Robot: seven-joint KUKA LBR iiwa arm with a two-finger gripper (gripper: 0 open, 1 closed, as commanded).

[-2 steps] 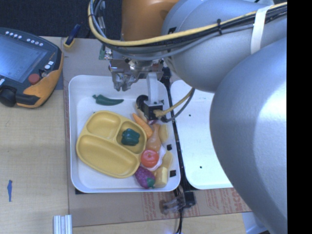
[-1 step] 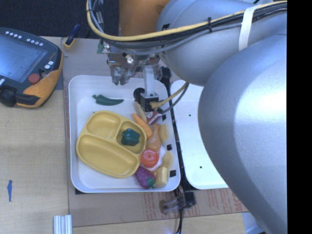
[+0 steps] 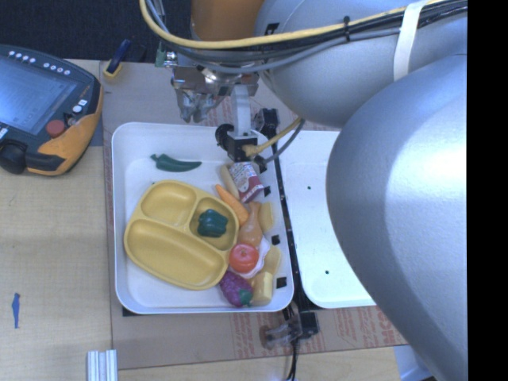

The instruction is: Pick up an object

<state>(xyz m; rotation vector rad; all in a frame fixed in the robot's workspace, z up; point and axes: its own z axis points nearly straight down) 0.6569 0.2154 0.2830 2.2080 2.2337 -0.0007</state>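
Pincer (image 3: 208, 111) above left bin (image 3: 127, 145) (labels unreadable)

Even, bright overhead light, soft shadows, mild glare on the arm (image 3: 397, 133), slight softness throughout.

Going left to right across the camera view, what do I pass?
Pendant → green chili → yellow tray → tomato → right bin.
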